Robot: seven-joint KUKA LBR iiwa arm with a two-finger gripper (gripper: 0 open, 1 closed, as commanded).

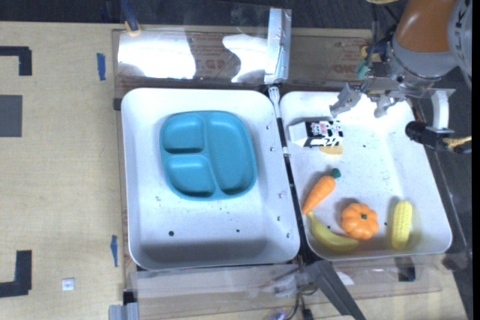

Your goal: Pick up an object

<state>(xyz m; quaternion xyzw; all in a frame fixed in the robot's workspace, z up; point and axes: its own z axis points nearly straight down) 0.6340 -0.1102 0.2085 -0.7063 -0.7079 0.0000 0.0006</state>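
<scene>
A: Carrot [319, 191], pumpkin [359, 220], corn [401, 222], banana [331, 235]: where are they found?
B: In the right bin [427, 183]. The claw [364, 103] is seen above its far edge, fingers spread, nothing held.

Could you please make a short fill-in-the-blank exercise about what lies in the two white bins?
1. The blue divided plate lies in the ____ bin.
2. The toy carrot lies in the ____ bin.
3. The small pumpkin sits between the banana and the ____.
4. The gripper hangs over the ____ edge of the right bin.

Missing words: left; right; corn cob; far
</scene>
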